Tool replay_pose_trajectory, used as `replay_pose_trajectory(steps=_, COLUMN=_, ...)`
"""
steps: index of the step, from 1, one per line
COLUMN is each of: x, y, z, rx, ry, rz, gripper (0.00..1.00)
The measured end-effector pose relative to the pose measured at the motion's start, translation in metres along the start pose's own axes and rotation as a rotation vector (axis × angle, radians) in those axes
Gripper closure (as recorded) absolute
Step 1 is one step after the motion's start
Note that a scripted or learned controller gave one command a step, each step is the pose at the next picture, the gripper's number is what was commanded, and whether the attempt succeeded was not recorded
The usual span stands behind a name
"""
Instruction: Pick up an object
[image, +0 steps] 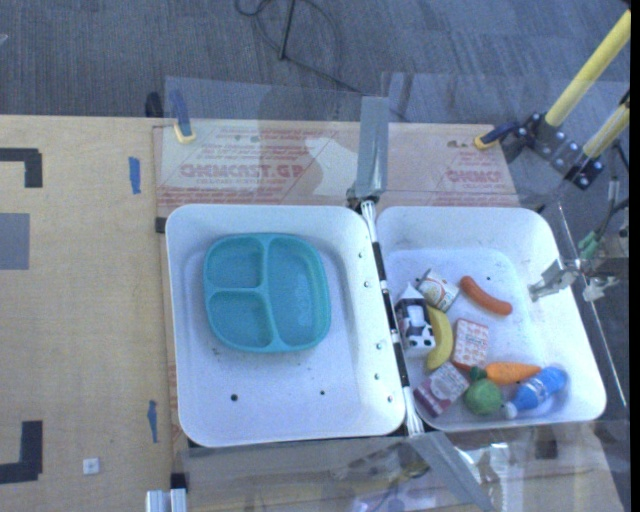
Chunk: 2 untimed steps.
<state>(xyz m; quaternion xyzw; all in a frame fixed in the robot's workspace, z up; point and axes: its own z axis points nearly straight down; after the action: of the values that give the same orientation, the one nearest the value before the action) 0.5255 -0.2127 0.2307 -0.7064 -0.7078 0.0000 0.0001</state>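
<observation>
Red block lettering runs across the clear sheets (250, 170) taped over the far part of the wooden bench (80, 300); it seems to begin "CHEMCAST", but the rest is too faint to read. Blue tape strips (134, 175) mark the bench surface on the left.

The left bin (200, 400) is smooth white plastic with rounded corners. In it lies a teal plate (267, 292), a rounded rectangle split into three compartments, its matte surface bare.

The right bin (470, 230) holds the items to pick, clustered in its near half. A small can (438, 291) with a printed label lies on its side near the middle; the print cannot be read. Right of it lies a glossy red-orange sausage (486, 296). A black-and-white cow figure (413, 322) stands against the left wall, just beside a curved yellow banana (440, 340). A flat red card packet (471, 342) with small unreadable print lies right of the banana. Nearer still, a dark red pouch (438, 388), a green round vegetable (484, 398), an orange carrot (511, 373) and a blue bottle (538, 390) with a white cap lie close together along the near wall.

The gripper (560, 275), thin and metallic, hangs over the right edge of the right bin, apart from all items; whether its fingers are apart or together cannot be told.
</observation>
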Motion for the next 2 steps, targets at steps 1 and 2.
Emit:
replay_pose_trajectory(steps=1, x=0.0398, y=0.0297, z=0.1327, rx=-0.007, ry=-0.002, rz=-0.102, gripper=0.00)
replay_pose_trajectory(steps=2, x=0.0377, y=0.0296, z=0.1230, rx=-0.009, ry=-0.003, rz=-0.097, gripper=1.00)
